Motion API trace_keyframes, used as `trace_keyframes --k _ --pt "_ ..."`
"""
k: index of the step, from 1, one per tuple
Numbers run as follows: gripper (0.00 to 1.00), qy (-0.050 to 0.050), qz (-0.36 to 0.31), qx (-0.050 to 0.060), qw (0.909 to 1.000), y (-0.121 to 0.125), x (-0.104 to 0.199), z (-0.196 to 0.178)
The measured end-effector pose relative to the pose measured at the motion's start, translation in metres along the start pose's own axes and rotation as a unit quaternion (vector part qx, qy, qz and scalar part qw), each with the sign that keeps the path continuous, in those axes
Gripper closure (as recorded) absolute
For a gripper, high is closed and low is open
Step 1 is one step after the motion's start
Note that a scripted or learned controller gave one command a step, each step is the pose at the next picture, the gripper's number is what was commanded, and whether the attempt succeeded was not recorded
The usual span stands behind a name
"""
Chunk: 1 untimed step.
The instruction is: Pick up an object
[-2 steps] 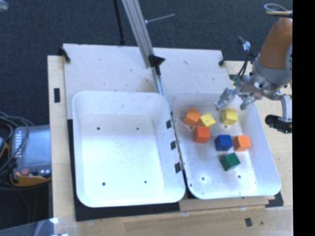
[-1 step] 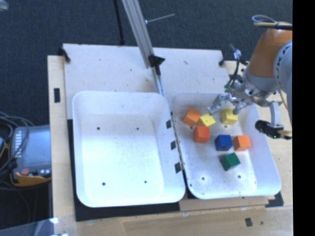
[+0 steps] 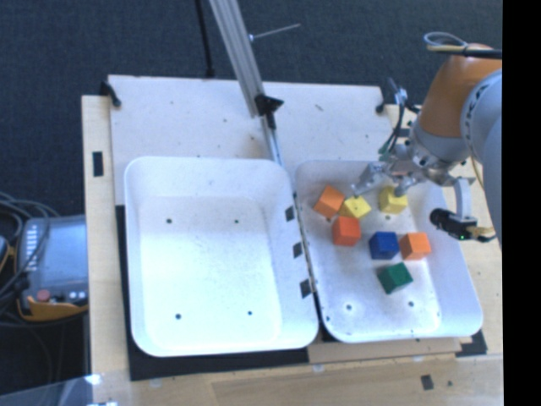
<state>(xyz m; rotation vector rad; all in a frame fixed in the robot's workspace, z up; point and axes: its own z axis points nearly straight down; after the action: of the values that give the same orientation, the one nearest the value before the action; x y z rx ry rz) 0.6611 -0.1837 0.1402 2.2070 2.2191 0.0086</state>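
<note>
Several small blocks lie in the right bin. An orange block, a yellow block and a red-orange block cluster near its left side. To the right of them sit a second yellow block, a blue block, a small orange block and a green block. My gripper reaches in from the right and hangs over the bin's far part, directly above the second yellow block. I see nothing held in it.
The left bin lies beside the right one, their rims meeting in the middle. A slanted aluminium post rises behind the bins. A black cable fitting hangs off the arm over the right bin's edge.
</note>
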Motion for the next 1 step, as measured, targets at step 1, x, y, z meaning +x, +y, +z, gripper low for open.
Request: trace_keyframes --k 1 --pt "1.0 -0.001 -0.002 0.001 1.0 -0.0001 -0.0005 -0.0083"
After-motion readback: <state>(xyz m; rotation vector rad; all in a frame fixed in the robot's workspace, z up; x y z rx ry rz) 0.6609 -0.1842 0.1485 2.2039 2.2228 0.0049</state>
